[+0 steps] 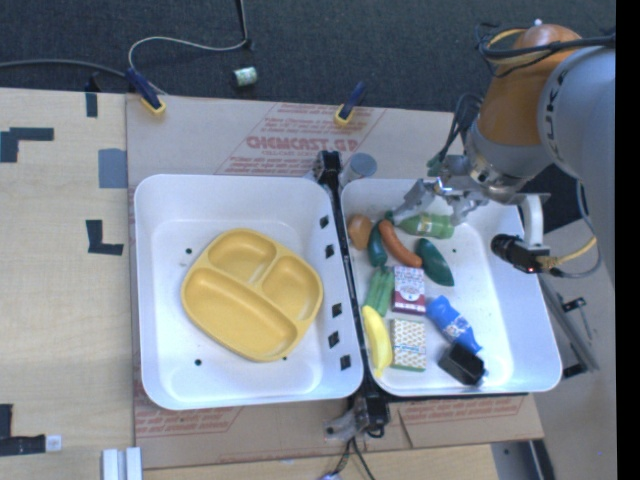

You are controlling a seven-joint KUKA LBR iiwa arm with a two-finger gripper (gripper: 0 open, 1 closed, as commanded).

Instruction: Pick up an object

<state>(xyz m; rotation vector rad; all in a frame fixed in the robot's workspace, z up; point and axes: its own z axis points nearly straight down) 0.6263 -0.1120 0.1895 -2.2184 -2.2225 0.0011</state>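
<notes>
The pick is looking barely begun: everything is lying in the right bin [520,308], with the gripper [443,197] hanging over its far end, just above a pale green item [432,226] beside an orange sausage-like piece [399,245]. The jaws are standing spread apart, gripping nothing I can see. The grasp and lift are remaining.

Gripper [437,204] above cluttered right bin [520,358]

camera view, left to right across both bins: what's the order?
Yellow divided plate in the left bin → yellow banana → red-and-white carton → blue bottle → right bin's far wall. Gripper hovers over the right bin's back.
</notes>
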